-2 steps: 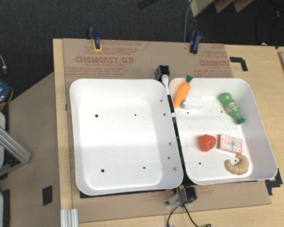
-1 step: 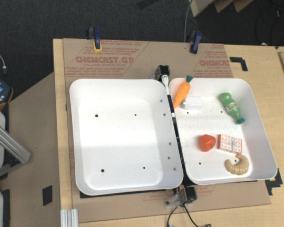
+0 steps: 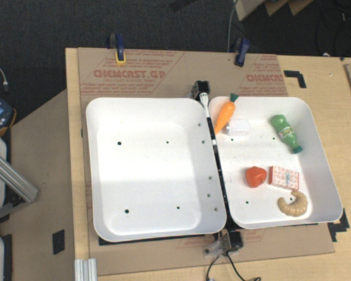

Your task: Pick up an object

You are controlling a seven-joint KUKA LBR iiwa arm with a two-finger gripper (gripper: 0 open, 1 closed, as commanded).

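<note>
Where the two shallow white plastic bins meet, with the left bin (image 3: 146, 168) behind it, an orange toy carrot (image 3: 224, 116) lies in the right bin (image 3: 316, 133). A small white block (image 3: 238, 128) is just beside it. Then come a red rounded lump (image 3: 255, 177), a pink patterned box (image 3: 284, 178), a tan curled piece (image 3: 295, 205) and a green bottle (image 3: 285, 133). I cannot tell how my gripper stands.

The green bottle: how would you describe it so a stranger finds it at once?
Look in the right bin, at its far right corner. The green bottle lies there on its side, apart from the carrot. It is the one green thing with a white label.
</note>
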